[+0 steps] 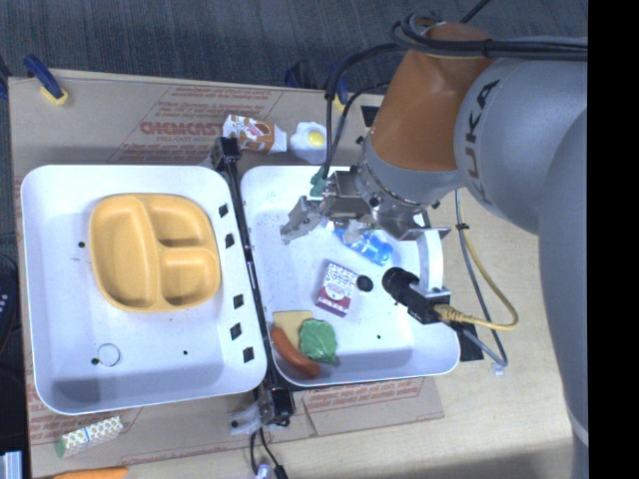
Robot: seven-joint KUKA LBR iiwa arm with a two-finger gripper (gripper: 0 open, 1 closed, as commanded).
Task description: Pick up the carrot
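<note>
Gripper [300, 218] sits over the upper middle of the right bin [262, 183], fingers angled toward frame left. Can't tell how far they are parted; nothing visible between them.

Left to right:
- Left bin [40, 267] holds a yellow divided tray [155, 250], centre-left of frame.
- Black divider clips [238, 287] run down the seam between the bins.
- Carrot [295, 352] lies at the bottom-left corner of the right bin, lower centre of frame, well apart from the gripper.
- Touching it on its upper right: a green leafy toy [319, 339]. A pale yellow slice [290, 320] lies just above.
- Small printed packet [337, 288] mid-bin, blue item [367, 245] partly under the wrist.

Carrot looks: short, orange-red, rounded stub, lying slantwise with one end toward the bin's bottom wall. Part of it appears tucked under the green piece.

Handling, my read — toy food, so likely light and fairly stiff, with a smooth skin that could slip or roll out of a pinch. Not fragile. Best hold is across the narrow width at mid-length, on the exposed lower-left stretch. Risks: bin wall close on one side, green toy crowding the other — a finger may land on the neighbour or clip the wall.
</note>
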